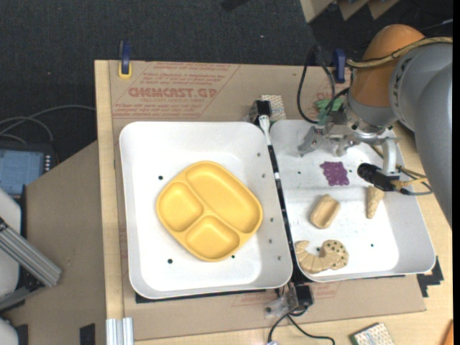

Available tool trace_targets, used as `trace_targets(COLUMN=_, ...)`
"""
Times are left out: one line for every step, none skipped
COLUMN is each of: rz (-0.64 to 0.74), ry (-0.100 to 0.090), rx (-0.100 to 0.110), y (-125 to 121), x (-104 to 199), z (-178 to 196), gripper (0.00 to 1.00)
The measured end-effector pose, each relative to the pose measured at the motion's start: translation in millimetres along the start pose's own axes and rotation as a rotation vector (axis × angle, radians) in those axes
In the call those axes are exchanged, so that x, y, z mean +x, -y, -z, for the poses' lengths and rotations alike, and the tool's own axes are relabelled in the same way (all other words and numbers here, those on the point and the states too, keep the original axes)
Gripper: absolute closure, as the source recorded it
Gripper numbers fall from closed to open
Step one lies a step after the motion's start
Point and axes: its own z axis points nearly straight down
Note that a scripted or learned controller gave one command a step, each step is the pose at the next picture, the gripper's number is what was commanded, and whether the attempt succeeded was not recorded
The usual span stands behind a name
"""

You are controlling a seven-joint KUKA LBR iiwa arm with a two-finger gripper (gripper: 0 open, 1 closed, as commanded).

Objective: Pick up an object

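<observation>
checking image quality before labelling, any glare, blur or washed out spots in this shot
Camera view: light is even and soft; the left bin is bright, near washed out; the yellow tray casts a faint shadow; the arm at right looks soft; small items like the purple piece stay sharp.

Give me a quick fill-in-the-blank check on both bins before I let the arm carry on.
1. The yellow divided plate lies in the ____ bin in the camera view.
2. That plate has ____ compartments.
3. The small grape cluster in the right bin is ____ in colour.
4. The cookie lies near the right bin's ____ edge, touching the croissant.

Missing words: left; three; purple; front
</observation>
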Motion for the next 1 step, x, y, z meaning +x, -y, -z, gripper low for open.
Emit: trace_targets(rz=-0.006, ry=0.009, rx=-0.022, y=-1.9, x=-35.9, z=163.0, gripper=0.0)
